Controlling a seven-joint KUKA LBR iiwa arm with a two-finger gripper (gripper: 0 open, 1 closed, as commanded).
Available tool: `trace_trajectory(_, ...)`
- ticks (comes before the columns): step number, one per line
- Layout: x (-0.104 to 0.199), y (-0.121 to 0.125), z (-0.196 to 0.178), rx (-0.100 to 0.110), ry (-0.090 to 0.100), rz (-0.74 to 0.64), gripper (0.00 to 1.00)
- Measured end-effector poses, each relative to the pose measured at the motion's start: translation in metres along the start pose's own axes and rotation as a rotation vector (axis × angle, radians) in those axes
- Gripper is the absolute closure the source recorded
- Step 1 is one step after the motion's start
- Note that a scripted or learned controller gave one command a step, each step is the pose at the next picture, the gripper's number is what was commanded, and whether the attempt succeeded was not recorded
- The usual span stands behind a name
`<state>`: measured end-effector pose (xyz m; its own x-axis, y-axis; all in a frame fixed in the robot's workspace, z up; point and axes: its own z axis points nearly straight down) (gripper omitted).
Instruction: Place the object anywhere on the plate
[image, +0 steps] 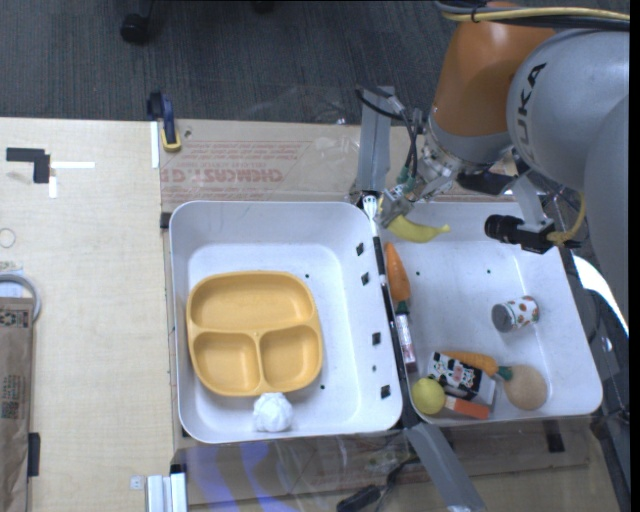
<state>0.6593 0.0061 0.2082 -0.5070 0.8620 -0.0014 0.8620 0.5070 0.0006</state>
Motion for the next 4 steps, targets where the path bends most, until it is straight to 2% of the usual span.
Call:
trace_trajectory(1,0.1,0.003,-0.034,0.001,0.001,-0.061,1.0)
trace_trajectory(2,0.144,-0.034,0.085,0.001,0.003,-0.263,1.0)
trace_trajectory(3,0.223,-0.01,0.1,-0.035,-0.012,-0.301,1.0)
trace_trajectory(4,0.226,-0.021,0.116,0.0,0.0,-0.302,0.0)
